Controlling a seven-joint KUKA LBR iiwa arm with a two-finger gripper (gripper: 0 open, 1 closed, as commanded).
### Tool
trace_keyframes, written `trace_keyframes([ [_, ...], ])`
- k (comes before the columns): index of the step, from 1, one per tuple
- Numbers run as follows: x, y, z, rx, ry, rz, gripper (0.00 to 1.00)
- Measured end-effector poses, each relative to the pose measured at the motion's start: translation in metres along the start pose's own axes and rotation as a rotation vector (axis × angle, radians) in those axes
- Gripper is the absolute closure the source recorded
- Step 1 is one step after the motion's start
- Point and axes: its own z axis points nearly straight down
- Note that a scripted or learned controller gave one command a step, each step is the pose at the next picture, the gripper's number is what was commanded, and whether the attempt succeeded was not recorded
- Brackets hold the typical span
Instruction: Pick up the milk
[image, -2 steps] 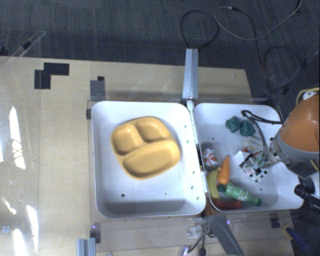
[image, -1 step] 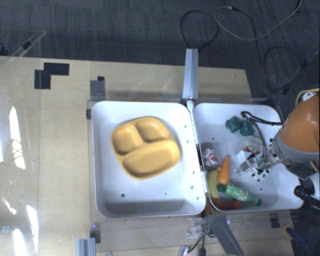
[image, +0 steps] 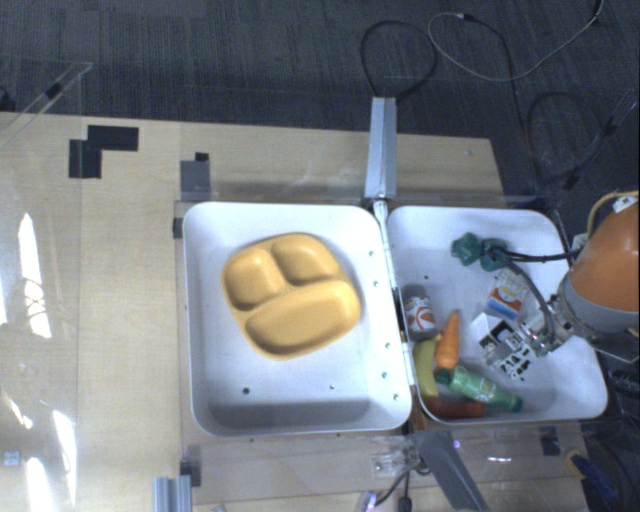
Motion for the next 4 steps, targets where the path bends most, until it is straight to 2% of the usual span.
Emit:
trace_keyframes([
  [1, 0.0, 0.003, -0.011, -0.004, -0.001, -0.001, 1.0],
  [2, 0.008, 0.012, 0.0, 0.003, 0.005, 0.064, 1.0],
  [3, 0.085, 0.042, -0.111, 0.004, 0.01, -0.04, 1.0],
  [4, 0.052, 0.018, -0.111, 0.007, 0.009, 0.195, 1.0],
])
